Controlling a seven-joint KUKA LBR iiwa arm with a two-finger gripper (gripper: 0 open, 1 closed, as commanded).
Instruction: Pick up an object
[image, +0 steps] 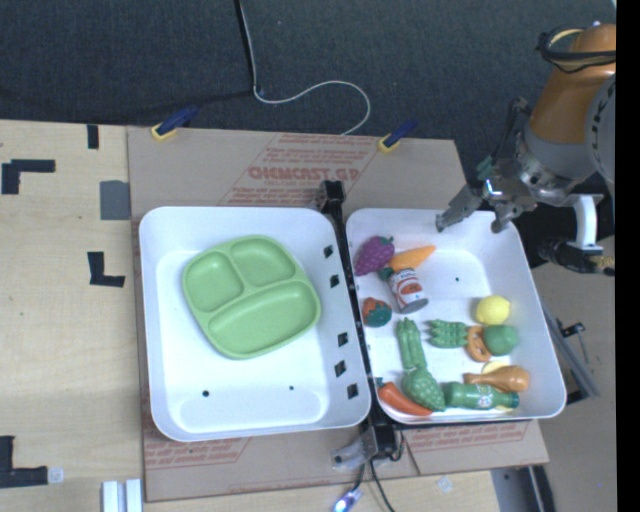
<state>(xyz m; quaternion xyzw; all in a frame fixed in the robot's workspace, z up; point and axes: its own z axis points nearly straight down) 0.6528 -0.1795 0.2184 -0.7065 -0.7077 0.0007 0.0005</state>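
Observation:
The right bin (528, 268) holds several toy foods: purple grapes (374, 254), an orange carrot (416, 256), a red-and-white can (407, 289), a yellow lemon (492, 309), a green lime (501, 339) and a long green vegetable (410, 343). More toys lie along its front wall, among them a green bottle (482, 398). My gripper (469, 223) hangs over the bin's back right rim, open, with nothing between its fingers. It is above and to the right of the carrot, apart from every toy.
A green divided plate (252, 294) lies in the left bin (165, 385). A black divider (345, 300) runs between the bins. The arm comes in from the upper right. A white cable (300, 95) loops behind the bench.

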